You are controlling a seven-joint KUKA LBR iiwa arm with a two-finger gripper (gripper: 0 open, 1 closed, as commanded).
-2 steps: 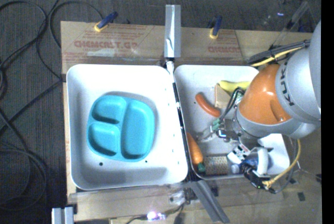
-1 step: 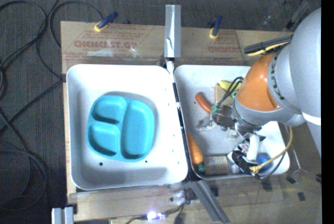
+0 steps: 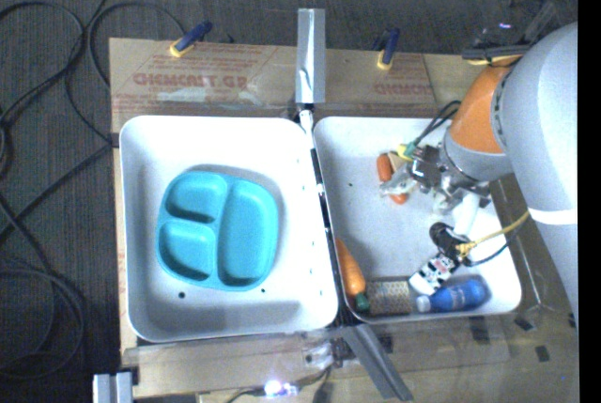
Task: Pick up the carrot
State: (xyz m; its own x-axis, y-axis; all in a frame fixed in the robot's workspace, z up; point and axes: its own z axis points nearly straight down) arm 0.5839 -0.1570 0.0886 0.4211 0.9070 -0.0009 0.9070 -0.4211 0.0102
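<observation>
The surface (image 3: 141,100) holds two white bins side by side. The left bin (image 3: 136,232) has a blue plate (image 3: 221,229) in its middle. The plate has three parts.

The carrot (image 3: 350,271) is in the right bin (image 3: 371,227). It lies at 7 o'clock in that bin, right along the left wall. Its green end points to 5 o'clock, near the bottom corner. Nothing holds it.

The arm (image 3: 488,119) comes in from 3 o'clock. The claw (image 3: 406,178) is near 12 o'clock in the right bin, a bit above the middle. It is well apart from the carrot, which sits at 7 o'clock from it. A small red thing (image 3: 385,168) is right at the claw, on its 9 o'clock side. I cannot tell if the claw is spread or pressed together, or if it pinches the red thing.

A grey block (image 3: 389,296) lies just beside the carrot's green end, at 6 o'clock in the bin. A blue bottle (image 3: 458,295) lies on its side at 5 o'clock, next to the block.
</observation>
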